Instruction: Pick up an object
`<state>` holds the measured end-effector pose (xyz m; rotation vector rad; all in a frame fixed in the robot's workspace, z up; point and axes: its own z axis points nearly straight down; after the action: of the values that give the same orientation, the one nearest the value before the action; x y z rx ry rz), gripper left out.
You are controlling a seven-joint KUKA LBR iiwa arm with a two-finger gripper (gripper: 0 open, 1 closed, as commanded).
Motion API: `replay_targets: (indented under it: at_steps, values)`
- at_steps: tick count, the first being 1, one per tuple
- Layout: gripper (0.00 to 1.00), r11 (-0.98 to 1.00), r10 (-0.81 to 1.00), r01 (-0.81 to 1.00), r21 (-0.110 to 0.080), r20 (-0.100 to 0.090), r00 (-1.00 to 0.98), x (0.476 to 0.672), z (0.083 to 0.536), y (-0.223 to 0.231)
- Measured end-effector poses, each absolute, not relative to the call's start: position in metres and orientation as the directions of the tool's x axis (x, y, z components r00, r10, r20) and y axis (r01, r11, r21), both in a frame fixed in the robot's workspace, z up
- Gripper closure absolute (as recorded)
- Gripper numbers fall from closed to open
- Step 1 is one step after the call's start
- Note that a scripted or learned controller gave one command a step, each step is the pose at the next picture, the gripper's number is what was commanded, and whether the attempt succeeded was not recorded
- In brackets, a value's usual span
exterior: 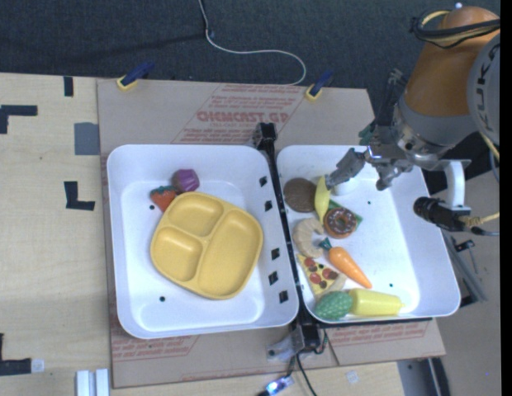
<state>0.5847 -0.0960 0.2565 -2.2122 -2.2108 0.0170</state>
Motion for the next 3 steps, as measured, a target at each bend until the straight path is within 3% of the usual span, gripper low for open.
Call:
replay_targets:
  at_steps: [1,3]
  values:
    - [0.00,0.002,1.000,1.000,-0.006,0.001,-0.002,0.587,0.262,-0.096]
    - [0.00,0.001,1.000,1.000,-0.014,0.001,-0.001,0.577,0.148,-0.103]
